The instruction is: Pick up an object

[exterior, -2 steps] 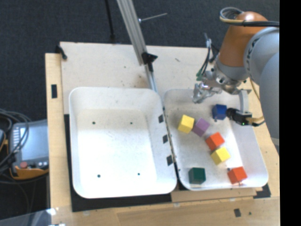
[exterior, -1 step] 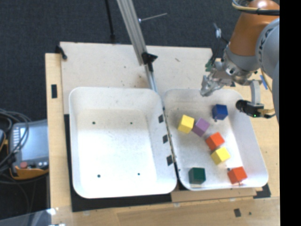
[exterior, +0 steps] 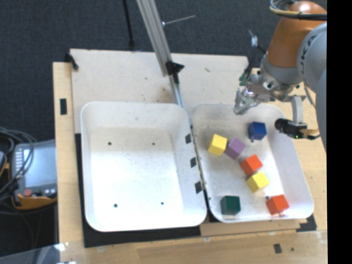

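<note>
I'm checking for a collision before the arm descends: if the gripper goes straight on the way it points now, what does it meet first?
Probably bare floor of the right bin near its far edge. The gripper points down, and the blue cube looks just off that line, though depth is unclear.

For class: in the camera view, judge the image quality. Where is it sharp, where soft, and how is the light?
Camera view: the blocks, such as the blue block, read sharp; the gripper looks soft; the light is even, with faint shadows in the right bin.

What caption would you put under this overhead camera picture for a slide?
Robot arm's tool hovers at the far edge of the right bin holding seven coloured blocks, nearest the blue block.
</note>
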`<state>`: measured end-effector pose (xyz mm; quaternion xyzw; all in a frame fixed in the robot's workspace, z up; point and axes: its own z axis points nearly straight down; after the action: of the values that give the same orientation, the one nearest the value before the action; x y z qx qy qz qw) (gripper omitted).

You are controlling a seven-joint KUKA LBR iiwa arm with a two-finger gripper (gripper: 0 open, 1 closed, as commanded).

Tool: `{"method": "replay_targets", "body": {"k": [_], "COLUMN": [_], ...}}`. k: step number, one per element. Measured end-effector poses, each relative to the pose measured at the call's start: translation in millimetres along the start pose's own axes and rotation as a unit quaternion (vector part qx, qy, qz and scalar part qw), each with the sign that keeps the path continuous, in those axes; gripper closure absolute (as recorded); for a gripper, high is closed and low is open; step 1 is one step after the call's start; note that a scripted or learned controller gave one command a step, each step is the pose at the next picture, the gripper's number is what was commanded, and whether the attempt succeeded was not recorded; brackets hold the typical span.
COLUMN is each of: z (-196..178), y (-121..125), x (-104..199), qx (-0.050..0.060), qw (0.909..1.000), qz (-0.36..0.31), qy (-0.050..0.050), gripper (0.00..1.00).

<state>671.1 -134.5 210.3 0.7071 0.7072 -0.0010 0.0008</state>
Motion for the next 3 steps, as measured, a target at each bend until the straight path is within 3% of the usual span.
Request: {"method": "replay_targets", "body": {"k": [2,3], "z": [-7,-18], "y": [-18,-7], "x": [101,153], "qx": [0.0,-0.002], "qw": [1.0,1.0], "qz": [-0.004,-0.004], "qy": [0.002,0.002], "gripper": [1.0,1.0]}}
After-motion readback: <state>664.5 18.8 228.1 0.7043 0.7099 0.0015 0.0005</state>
